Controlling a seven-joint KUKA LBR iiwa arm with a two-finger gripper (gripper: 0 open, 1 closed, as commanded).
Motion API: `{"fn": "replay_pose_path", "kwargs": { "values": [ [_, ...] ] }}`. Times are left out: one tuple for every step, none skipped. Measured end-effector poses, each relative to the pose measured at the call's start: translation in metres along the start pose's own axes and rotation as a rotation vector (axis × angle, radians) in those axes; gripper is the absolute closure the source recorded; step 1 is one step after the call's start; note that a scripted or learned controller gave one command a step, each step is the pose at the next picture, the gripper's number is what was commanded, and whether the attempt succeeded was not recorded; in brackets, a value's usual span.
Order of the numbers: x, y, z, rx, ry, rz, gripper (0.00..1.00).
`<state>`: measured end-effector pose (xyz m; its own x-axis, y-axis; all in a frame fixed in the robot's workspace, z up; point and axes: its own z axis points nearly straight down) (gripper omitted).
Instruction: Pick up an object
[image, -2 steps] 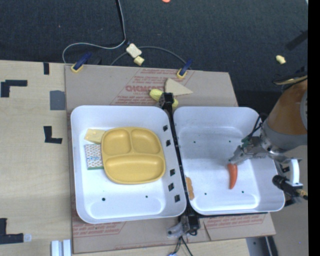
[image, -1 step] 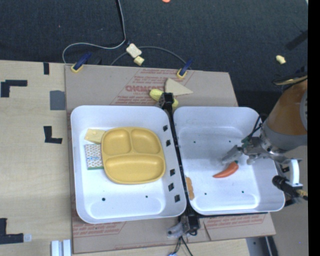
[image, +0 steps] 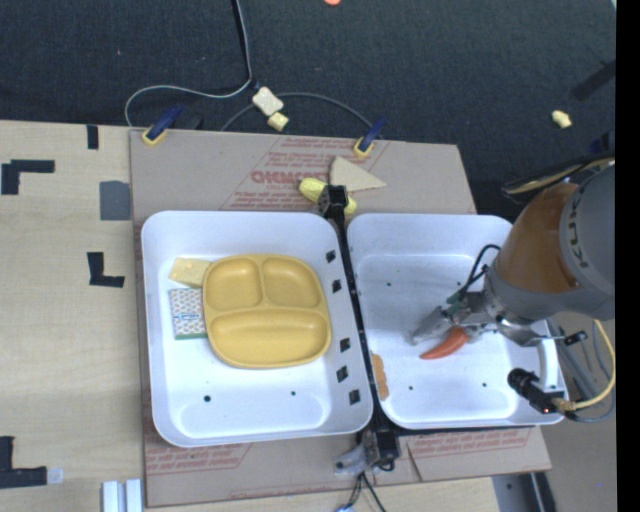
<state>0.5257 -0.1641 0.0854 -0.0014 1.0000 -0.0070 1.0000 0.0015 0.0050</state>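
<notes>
Tray (image: 266, 310) in left bin (image: 160, 380) — card (image: 187, 311) perhaps beside.

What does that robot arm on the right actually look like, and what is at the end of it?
The arm is thick, rounded and grey, with a broad orange band above the wrist. At its end sits a small grey metal gripper. Thin black cables loop beside the wrist, and a yellowish cable curls near the bin corner.

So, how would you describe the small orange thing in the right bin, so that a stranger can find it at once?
Look at the right white bin, the one the grey arm reaches into. Near its middle, just by the end effector, lies a small, elongated orange-red object, somewhat carrot-shaped. It is the one bright orange item on that bin's white floor; the left bin's tray is yellow.
</notes>
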Motion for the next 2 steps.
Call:
{"fn": "replay_pose_path", "kwargs": {
  "values": [
    [-0.003, 0.002, -0.013, -0.004, -0.001, 0.003, 1.0],
    [0.063, 0.038, -0.121, -0.005, 0.007, -0.007, 1.0]
  ]
}}
